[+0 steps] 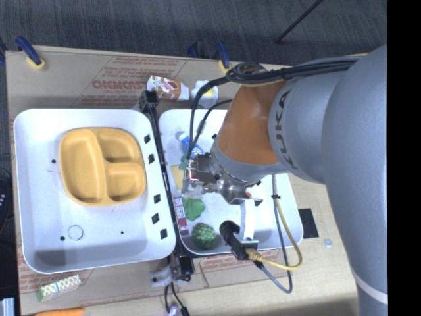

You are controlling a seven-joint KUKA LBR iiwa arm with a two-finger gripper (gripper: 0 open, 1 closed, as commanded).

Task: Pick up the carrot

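Far left, 1 blue clamp (30,53) sits on the corner of the cardboard-covered worktop (99,78).

The left bin (26,176) holds 1 yellow divided tray (102,165) with 3 compartments, lying flat in its upper half.

Below that bin, on the worktop, lies 1 small wrapped packet (59,287). Just under it, at the frame's bottom edge, is an orange sliver (62,311). It may be the carrot, but we cannot tell, as it is cut off.

The right bin (289,226) holds 1 green leafy piece (194,208) and, just below it, 1 green bumpy ball (204,234). There is also 1 blue item (185,140) near the top.

The arm (316,110) covers most of this bin. The claw (196,180) hangs just above the leafy piece, and we cannot tell whether it is open or closed.
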